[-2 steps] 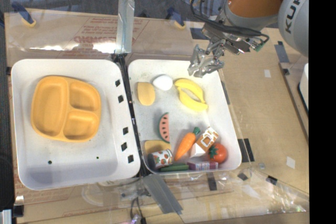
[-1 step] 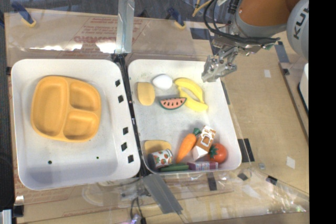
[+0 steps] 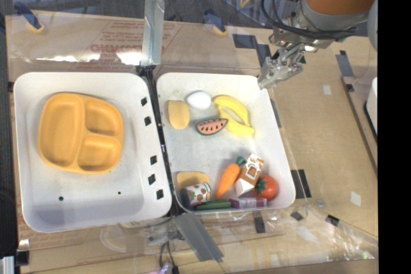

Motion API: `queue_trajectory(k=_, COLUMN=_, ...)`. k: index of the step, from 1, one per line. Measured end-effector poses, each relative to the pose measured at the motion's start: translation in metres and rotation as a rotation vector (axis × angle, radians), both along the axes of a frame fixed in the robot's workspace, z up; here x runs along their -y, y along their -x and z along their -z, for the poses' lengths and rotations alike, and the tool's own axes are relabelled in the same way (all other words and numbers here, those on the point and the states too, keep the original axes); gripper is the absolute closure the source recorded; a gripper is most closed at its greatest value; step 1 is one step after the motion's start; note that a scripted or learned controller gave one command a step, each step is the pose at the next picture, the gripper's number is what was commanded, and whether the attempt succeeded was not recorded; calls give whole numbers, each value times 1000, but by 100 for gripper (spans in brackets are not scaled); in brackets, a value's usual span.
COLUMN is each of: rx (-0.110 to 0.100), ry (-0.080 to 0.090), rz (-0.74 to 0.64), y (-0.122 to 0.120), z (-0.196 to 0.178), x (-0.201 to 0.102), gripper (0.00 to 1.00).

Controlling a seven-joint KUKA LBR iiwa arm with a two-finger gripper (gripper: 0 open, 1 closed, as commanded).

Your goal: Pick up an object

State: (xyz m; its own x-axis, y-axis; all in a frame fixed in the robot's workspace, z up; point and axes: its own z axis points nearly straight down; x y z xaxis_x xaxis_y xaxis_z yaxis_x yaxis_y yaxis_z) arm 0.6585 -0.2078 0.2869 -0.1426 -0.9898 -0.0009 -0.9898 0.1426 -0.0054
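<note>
Gripper (image 3: 277, 70) hangs over right bin's (image 3: 277, 131) top-right rim; we cannot tell its state. Nothing held. Toys sit in that bin: banana (image 3: 234, 115) nearest, egg (image 3: 198, 99), watermelon slice (image 3: 211, 127). We'd drop on the banana, clear of the rim. Bottom cluster is crowded; mid-bin has room.

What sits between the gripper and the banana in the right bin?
Nothing visible does. The gripper hangs over the right bin's upper right corner, and the banana lies exposed just to its lower left; the egg sits farther left.
</note>
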Motion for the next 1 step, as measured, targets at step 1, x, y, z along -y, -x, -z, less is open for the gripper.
queue_trajectory(k=1, rx=-8, ry=-2, rz=-78, y=1, z=16, x=-50, gripper=100)
